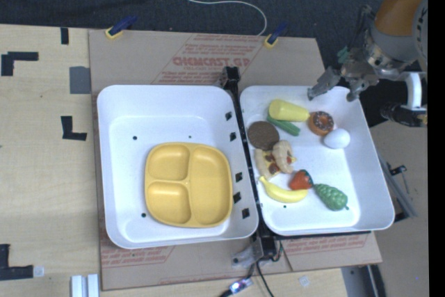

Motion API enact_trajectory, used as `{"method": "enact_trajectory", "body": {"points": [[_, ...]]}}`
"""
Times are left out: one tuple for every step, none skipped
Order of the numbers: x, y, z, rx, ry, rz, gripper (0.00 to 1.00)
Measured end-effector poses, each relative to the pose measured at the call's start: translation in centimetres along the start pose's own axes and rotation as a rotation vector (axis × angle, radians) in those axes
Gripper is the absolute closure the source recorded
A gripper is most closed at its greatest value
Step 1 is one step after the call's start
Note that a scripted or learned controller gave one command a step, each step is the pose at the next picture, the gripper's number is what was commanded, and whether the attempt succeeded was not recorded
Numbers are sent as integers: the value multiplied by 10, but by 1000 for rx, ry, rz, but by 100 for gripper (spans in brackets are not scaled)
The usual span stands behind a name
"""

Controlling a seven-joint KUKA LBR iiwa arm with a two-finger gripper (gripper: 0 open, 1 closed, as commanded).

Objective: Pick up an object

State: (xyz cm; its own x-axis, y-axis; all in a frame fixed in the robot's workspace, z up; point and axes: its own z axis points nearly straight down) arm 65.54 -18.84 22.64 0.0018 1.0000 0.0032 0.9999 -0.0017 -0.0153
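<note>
The right bin point(361, 149) holds several toy foods: a yellow corn cob point(288, 110), a green bean point(285, 126), a brown donut point(321, 122), a white egg point(336, 139), a dark brown patty point(263, 134), a beige pastry point(277, 158), a banana point(282, 193), a red pepper point(300, 180) and a green bumpy fruit point(331, 196). My gripper point(336, 89) hangs over the bin's far right corner, above and just behind the donut. Its two fingers are spread apart with nothing between them.
The left bin point(118, 149) holds a yellow divided plate point(188, 184). A black hinge strip point(240, 149) runs between the bins. A white cable point(208, 0) loops over the dark cloth behind. The arm's orange band point(403, 3) stands at the top right.
</note>
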Motion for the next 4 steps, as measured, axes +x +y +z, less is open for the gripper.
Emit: {"method": "enact_trajectory", "body": {"points": [[0,2,-8,-12,-3,-3,0],[-7,-4,45,-7,-3,-3,0],[-5,1,92,-7,-3,-5,0],[-4,1,141,0,-3,-12,0]]}}
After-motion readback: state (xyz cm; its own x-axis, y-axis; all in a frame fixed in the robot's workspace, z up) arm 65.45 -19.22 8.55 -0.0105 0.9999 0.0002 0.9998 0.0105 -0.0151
